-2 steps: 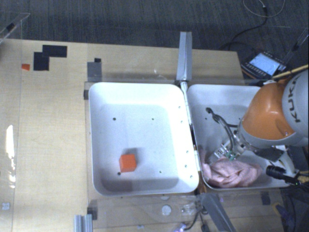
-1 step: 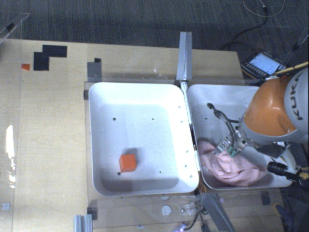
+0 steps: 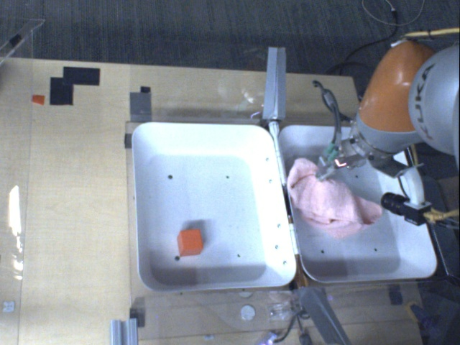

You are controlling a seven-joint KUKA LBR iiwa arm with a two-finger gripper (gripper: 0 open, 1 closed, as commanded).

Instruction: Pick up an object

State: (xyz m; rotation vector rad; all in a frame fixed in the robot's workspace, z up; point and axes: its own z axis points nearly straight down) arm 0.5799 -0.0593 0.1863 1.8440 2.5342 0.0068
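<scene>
Bench: a light wooden surface [image 3: 72, 214] carries two shallow white bins placed side by side, with a grey metal bar [image 3: 274, 85] standing at the far end of the line where the bins meet.
Left bin: the left bin [image 3: 154, 164] is the wider one in the view; an orange block [image 3: 190, 242] lies on its floor, near the front wall and a little to the left of the middle.
Right bin: the right bin [image 3: 388, 264] holds a pink cloth [image 3: 327, 201], crumpled in a loose heap; the cloth lies against the wall next to the left bin and spreads toward the middle of the floor.
Arm: the grey arm with the orange band [image 3: 388, 85] comes in from the right side and bends down over the far part of the right bin.
Gripper: the gripper [image 3: 335, 165] is low over the far upper edge of the pink cloth and seems to touch it; it cannot be told from this view whether it is spread or pressed together, because the tip is small and blurred against the cloth.
Other marks: black shapes [image 3: 70, 83] and a small orange square [image 3: 37, 100] are on the bench at the far left, well apart from both bins.
</scene>
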